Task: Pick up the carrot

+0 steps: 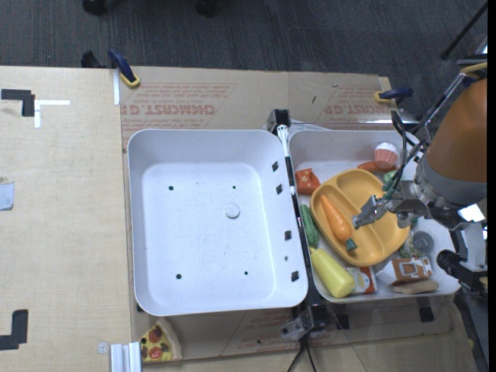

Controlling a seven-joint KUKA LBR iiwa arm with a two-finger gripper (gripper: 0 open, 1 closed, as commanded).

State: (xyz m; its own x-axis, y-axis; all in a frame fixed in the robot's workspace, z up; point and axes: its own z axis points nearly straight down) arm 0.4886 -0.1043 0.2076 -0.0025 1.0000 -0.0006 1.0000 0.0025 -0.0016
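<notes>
Carrot (pixel 335 217) lies in yellow plate (pixel 387 246), right bin, mid-right of pic, w/ gripper (pixel 367 215) just beside it, released & holding nothing; slide left, center over carrot, then squeeze.

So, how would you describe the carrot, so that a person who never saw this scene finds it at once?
Look in the right-hand shallow white bin, the one crowded with toy food. A yellow divided plate lies in it, and the long orange tapered carrot rests in the plate's left compartment. Its neighbours are a green cucumber and a yellow bottle, both off the plate.
</notes>
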